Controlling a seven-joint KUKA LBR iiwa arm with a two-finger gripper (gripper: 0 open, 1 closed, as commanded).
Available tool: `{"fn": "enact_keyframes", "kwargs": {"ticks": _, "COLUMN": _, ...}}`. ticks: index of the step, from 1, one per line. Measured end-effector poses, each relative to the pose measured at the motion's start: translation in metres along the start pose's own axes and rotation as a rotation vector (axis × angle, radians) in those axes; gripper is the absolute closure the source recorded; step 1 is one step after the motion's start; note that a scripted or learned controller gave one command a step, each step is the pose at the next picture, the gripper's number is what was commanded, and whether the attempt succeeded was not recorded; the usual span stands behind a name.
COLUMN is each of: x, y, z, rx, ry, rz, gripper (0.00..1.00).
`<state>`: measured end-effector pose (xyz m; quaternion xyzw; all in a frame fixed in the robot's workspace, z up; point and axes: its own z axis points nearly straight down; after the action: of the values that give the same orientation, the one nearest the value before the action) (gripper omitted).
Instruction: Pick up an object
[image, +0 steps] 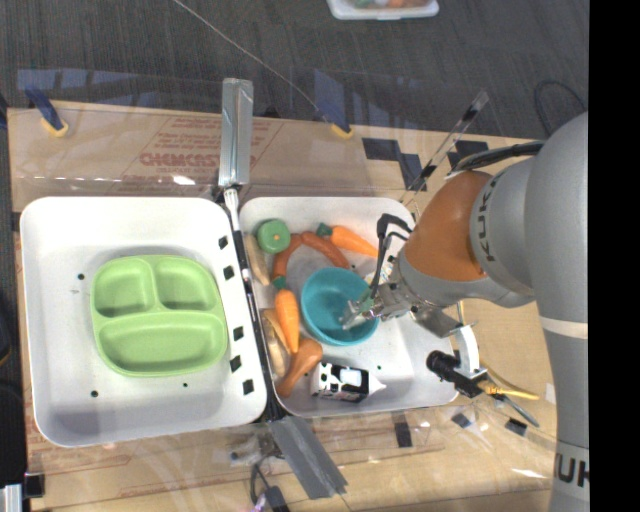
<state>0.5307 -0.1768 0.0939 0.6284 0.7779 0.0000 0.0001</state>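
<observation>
The green tray (158, 314) is lying in the left bin (40, 330). Carrots (287, 318) are lying left of the blue bowl (332, 300) in the right bin (415, 375). My pincer (357, 315) is reaching into the bowl's right rim; I cannot tell its finger state. I am judging this the grasp step: next, closing on the rim, then lifting.

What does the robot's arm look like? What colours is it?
The arm is big, round and smooth grey, with an orange band near the wrist and dark letters on its side. Its gripper is thin, shiny metal with small black parts, and thin cables run beside it.
</observation>
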Motion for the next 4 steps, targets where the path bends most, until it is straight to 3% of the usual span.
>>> {"fn": "enact_keyframes", "kwargs": {"ticks": 1, "x": -0.008, "y": -0.016, "z": 0.0, "rx": -0.002, "ry": 0.002, "rz": 0.122, "gripper": 1.0}}
{"fn": "enact_keyframes", "kwargs": {"ticks": 2, "x": 0.047, "y": -0.014, "z": 0.0, "rx": -0.002, "ry": 0.002, "rz": 0.143, "gripper": 1.0}}
{"fn": "enact_keyframes", "kwargs": {"ticks": 3, "x": 0.015, "y": -0.05, "z": 0.0, "rx": -0.002, "ry": 0.0, "rz": -0.066, "gripper": 1.0}}
{"fn": "enact_keyframes", "kwargs": {"ticks": 4, "x": 0.069, "y": -0.037, "z": 0.0, "rx": -0.007, "ry": -0.005, "rz": -0.008, "gripper": 1.0}}
